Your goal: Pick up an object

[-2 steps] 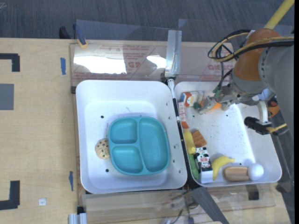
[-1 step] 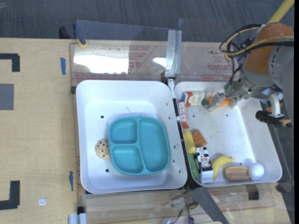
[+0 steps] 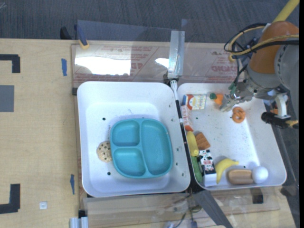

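The gripper (image 3: 231, 100) is hovering low over the right bin (image 3: 266, 148) near its back wall (finger spacing cannot be told). A pretzel (image 3: 238, 114) is lying just beside it, with a small carrot (image 3: 217, 98) nearby.

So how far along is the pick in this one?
Early. Done: the arm has reached over the right bin, and its pincer sits low at the far end, beside the pretzel and a small orange piece. In hand: nothing visibly held. Left: grasp and lift an object. The banana and others lie untouched.
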`<state>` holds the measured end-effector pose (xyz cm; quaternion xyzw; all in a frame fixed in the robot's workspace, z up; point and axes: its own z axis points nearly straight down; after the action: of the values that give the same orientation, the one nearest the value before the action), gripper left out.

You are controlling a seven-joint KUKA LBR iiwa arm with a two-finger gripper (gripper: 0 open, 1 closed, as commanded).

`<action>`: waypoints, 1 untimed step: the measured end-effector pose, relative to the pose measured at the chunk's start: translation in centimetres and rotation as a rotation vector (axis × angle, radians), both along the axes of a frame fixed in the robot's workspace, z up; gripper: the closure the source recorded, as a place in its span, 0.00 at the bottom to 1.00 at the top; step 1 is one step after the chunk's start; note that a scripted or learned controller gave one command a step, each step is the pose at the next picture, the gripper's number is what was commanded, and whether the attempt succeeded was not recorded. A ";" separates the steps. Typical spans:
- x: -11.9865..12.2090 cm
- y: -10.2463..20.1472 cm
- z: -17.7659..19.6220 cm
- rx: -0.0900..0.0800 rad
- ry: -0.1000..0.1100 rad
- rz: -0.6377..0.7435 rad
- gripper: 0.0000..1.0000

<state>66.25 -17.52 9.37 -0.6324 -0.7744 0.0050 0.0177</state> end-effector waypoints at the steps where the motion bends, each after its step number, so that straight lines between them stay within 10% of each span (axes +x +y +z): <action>1: -0.4 5.7 6.7 -0.012 -0.043 0.133 1.00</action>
<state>65.86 -11.83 16.05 -0.5797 -0.8149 -0.0025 -0.0030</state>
